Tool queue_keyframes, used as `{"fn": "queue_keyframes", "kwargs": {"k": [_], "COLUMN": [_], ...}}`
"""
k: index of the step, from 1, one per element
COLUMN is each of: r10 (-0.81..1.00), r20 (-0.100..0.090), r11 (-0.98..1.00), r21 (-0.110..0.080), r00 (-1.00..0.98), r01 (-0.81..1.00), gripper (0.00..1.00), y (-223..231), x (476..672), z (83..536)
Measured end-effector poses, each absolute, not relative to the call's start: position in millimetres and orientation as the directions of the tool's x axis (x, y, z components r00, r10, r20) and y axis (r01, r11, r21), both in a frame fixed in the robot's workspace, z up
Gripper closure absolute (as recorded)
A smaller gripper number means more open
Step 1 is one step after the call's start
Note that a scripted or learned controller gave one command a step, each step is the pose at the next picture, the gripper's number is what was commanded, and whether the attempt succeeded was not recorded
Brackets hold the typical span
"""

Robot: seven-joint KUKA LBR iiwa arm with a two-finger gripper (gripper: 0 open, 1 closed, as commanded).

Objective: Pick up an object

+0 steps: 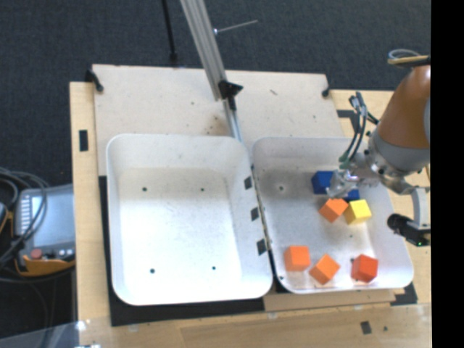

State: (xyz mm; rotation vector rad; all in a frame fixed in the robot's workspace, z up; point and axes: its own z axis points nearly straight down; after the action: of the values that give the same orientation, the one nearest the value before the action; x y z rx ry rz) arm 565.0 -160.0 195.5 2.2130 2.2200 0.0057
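Camera view looks down on a wooden desk (83, 194) carrying two shallow white bins side by side. On the 9 o'clock side sits the left bin (116, 158), with only small dark dots on its floor. On the 3 o'clock side, the right bin (279, 158) holds six blocks. A blue block (322, 182) lies toward the bin's 1 o'clock part, partly covered by the pincer (343, 185). Just at 5 o'clock of it, an orange block (333, 209) touches a yellow block (358, 211) on its 3 o'clock side. Along the bin's 6 o'clock wall lie an orange cube (297, 257), another orange piece (325, 268) tilted on its corner, and a red block (364, 267). The grey arm (406, 122) with its orange band enters from 3 o'clock, and the pincer sits low over the blue block's 3 o'clock edge; I cannot tell whether it is spread or pressed together. A slanted metal rail (203, 38) rises toward 12 o'clock.
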Motion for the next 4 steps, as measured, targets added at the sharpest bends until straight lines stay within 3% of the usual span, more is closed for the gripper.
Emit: {"fn": "queue_keyframes", "kwargs": {"k": [1,4], "r10": [1.000,1.000], "r20": [0.000,0.002], "r11": [0.005,0.008], "r21": [0.002,0.004], "r00": [-0.005,-0.008], "r01": [1.000,1.000], "gripper": [1.00,1.00], "y": [-160.9,-2.3], "x": [565.7,568.5], "z": [203.0,219.3]}}
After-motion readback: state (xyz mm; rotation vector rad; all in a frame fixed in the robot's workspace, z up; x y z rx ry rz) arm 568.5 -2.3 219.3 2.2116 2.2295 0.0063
